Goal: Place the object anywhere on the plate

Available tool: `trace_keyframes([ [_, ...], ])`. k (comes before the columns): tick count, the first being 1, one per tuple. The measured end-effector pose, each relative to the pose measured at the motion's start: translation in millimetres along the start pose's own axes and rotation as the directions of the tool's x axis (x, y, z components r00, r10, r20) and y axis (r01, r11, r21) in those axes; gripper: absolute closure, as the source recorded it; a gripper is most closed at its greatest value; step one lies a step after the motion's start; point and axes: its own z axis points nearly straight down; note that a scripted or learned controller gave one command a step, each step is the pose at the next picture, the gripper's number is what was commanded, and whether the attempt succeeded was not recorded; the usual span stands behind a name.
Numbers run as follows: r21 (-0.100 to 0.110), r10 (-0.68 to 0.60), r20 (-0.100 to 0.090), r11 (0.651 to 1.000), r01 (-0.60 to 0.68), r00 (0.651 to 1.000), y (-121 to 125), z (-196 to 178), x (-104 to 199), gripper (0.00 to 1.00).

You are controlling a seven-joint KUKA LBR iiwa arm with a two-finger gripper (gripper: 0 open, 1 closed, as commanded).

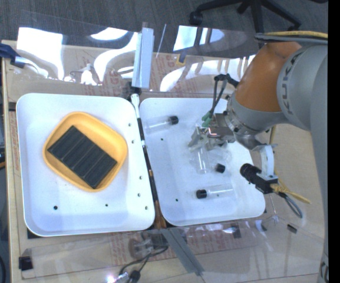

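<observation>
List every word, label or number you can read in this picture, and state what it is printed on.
"KU": dark raised letters, partly cut off, on the grey arm beside its orange band.
Nothing readable on the yellow plate, the vials or the white bins.

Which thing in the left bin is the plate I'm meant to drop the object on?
Find the left shallow white bin. Inside it, toward the upper middle, lies a yellow-orange squarish plate with rounded corners, turned at an angle. It is the one coloured item in that bin, and a dark ribbed rectangular insert covers its middle.
</observation>
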Motion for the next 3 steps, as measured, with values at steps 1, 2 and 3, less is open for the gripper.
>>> trace_keyframes([
  [1,0.001,-0.125,-0.002,0.992,0.125,0.992,52,2,87,1.0],
  [2,0.0,-0.221,-0.001,0.975,0.221,0.975,84,29,160,1.0],
  [3,0.0,-0.221,-0.001,0.975,0.221,0.975,84,28,160,0.0],
])
